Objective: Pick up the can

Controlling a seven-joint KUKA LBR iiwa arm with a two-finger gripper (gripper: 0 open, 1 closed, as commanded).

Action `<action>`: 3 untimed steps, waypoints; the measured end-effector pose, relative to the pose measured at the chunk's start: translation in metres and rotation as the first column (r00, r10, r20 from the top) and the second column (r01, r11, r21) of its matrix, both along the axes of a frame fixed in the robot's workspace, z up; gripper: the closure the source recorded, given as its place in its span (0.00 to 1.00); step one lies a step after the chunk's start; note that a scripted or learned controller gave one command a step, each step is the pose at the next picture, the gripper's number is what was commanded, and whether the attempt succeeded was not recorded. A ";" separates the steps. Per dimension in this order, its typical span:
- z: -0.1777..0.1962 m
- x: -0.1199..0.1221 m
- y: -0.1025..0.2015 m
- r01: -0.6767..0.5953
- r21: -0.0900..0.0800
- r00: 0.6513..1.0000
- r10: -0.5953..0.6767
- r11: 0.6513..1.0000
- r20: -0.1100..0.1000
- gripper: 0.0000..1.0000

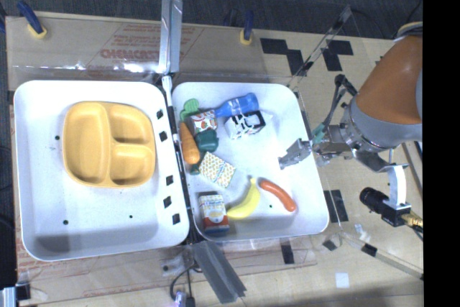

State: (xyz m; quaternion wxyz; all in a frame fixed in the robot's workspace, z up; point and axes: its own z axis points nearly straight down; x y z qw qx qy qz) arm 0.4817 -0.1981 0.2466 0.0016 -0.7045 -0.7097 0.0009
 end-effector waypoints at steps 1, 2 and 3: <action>-0.027 0.014 0.014 -0.030 0.000 1.000 0.030 1.000 -0.001 0.00; -0.118 0.104 0.105 0.302 -0.001 0.953 -0.302 0.953 -0.001 0.00; -0.142 0.164 0.094 0.282 -0.003 0.958 -0.282 0.959 -0.054 0.00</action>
